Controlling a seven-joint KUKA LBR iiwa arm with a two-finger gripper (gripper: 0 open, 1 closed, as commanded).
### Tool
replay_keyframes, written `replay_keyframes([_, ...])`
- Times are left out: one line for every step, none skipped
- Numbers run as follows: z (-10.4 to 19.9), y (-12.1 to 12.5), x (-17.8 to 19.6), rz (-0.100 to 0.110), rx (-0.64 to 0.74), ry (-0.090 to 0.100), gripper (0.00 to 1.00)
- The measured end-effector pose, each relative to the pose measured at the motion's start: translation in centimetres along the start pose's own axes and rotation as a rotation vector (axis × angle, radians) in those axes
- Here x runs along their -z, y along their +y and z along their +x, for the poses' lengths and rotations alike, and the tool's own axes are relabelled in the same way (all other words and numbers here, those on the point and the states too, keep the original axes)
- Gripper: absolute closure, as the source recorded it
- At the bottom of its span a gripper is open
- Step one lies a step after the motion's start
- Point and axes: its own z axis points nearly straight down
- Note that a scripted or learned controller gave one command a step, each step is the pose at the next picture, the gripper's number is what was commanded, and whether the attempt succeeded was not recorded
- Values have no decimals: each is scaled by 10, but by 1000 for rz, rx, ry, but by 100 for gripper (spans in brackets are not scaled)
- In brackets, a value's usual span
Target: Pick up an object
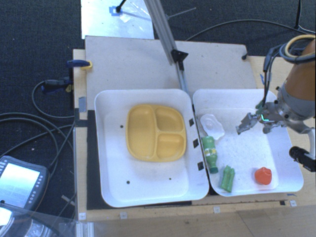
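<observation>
Tool [245, 126] over right bin [284, 181], clear cup [212, 125] just left

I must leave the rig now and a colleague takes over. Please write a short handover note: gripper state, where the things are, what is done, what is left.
Gripper: over the upper part of the right bin, nothing visible between its fingers; open or shut cannot be told.
Right bin: clear cup near the upper left, green bottle along the left wall, small green item near the front, orange item at the front right.
Left bin: yellow divided tray.
Done: nothing picked up.
Left: close on one object and lift it; the cup looks nearest to the gripper.
</observation>
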Motion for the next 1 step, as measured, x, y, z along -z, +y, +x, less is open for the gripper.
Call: replay_keyframes([-3,8,-46,4,-2,0,0])
